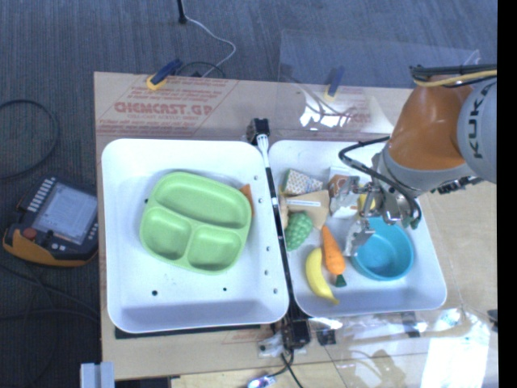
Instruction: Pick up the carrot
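Carrot (331, 251) lies in the right bin (432, 285), between banana (319, 276) and blue bowl (386, 257) — long axis near upright in view, just left of the claw (361, 234) (fingers apart, holding nothing).

Arm (452, 128) cut off at right edge; orange item (245, 191) mostly hidden behind green tray (196, 220); gripper (367, 217) detail too blurred.

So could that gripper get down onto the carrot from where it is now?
Probably yes. The gripper hangs just right of the carrot, whose top is uncovered. The banana and blue bowl crowd either side, so its fingers could bump them.
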Robot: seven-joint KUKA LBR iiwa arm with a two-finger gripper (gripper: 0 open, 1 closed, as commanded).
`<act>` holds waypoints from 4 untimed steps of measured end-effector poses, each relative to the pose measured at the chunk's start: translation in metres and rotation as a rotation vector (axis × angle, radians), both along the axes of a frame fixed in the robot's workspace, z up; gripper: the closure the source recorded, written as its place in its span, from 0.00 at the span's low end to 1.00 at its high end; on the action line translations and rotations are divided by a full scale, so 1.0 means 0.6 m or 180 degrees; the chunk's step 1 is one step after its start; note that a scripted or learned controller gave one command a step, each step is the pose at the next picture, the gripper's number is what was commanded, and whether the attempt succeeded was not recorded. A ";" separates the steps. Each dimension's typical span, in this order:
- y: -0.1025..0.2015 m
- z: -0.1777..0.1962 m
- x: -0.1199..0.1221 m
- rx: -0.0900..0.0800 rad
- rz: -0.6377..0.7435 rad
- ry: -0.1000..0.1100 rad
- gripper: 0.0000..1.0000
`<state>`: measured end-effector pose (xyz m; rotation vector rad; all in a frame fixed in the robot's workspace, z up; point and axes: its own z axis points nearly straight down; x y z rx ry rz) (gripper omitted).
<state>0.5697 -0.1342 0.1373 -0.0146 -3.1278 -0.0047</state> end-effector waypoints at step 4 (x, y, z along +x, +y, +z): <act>0.093 0.080 -0.140 -0.0026 -0.2355 -0.0056 1.00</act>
